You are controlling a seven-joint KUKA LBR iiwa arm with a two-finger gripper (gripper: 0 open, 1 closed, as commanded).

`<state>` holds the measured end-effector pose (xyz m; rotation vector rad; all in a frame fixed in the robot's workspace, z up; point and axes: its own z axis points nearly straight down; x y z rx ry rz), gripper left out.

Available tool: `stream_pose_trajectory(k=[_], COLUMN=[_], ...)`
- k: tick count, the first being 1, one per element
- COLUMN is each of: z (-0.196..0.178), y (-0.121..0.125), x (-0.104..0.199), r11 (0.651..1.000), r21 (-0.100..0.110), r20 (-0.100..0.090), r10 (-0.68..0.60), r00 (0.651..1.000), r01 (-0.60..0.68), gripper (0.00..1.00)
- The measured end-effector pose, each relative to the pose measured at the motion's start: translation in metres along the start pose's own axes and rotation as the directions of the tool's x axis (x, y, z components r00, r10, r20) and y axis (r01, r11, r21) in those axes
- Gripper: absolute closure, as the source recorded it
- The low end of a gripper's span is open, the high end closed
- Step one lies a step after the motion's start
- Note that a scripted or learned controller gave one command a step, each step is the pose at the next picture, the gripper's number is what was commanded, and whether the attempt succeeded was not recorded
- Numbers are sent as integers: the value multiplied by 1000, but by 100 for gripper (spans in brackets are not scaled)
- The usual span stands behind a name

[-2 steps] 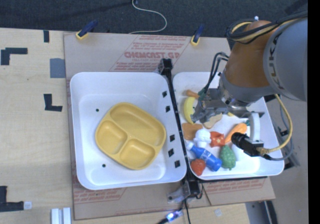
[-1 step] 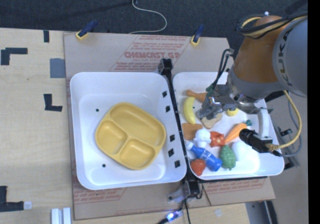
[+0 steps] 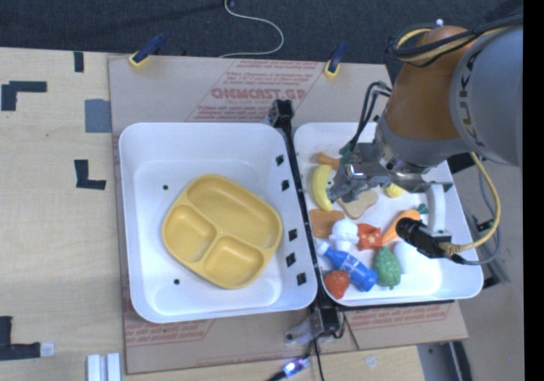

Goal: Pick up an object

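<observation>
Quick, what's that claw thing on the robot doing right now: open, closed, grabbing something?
End effector: low in the right bin, over the toy pile beside the yellow banana; whether it is open, closed or gripping anything cannot be told.

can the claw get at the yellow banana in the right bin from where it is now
Probably yes. The claw hangs right beside the banana, whose top lies bare, though toys crowd close below it.

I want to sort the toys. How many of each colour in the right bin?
Yellow: 2
Orange: 2
Red: 2
Tan: 2
Green: 1
Blue: 1
White: 1
Total: 11 that I can see; the arm hides some.
</observation>
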<state>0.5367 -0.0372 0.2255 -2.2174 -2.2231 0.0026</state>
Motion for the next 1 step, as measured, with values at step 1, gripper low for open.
stream_pose_trajectory(k=[1], z=[9], y=[-16], x=[-4], r11=[1000], r21=[2], r20=[1], r10=[2], r00=[1000], r01=[-2], gripper=[100])
